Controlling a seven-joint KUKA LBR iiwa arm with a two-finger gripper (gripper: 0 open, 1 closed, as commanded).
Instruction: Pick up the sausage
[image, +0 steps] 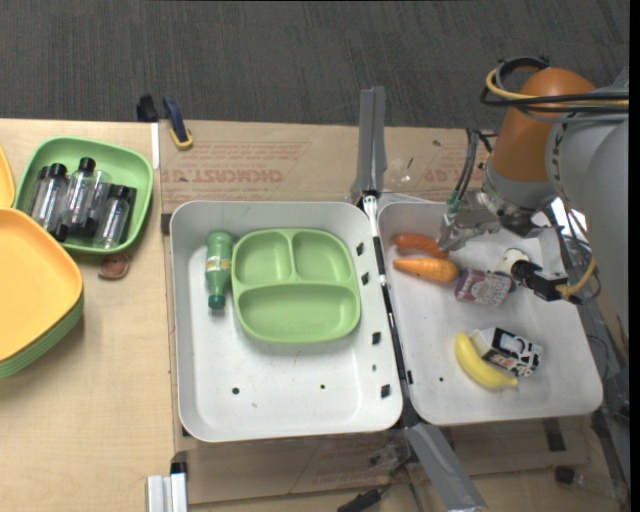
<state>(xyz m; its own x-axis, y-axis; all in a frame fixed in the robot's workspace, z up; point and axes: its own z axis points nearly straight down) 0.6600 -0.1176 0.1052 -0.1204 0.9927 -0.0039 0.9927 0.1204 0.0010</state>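
The sausage (416, 243) is seen in the right bin (560, 395), near its far left corner, lying just behind a carrot (426, 267) and almost parallel to it. The gripper (462, 226) is placed low over the bin, just to the right of the sausage's end, and it cannot be told whether it is spread or pressed together, because its tip is too small and dark against the arm. Nothing is seen to be held. The approach step is judged to be in hand, and the grasp is not yet made. For the next move, the gripper should be brought a little to the left and set across the sausage, so that the carrot is not caught with it. A purple pouch (483, 287), a banana (483, 363) and a small printed packet (513, 351) lie well apart from the target. In the left bin (200, 390) a green divided plate (295, 284) and a green bottle (218, 268) are found.
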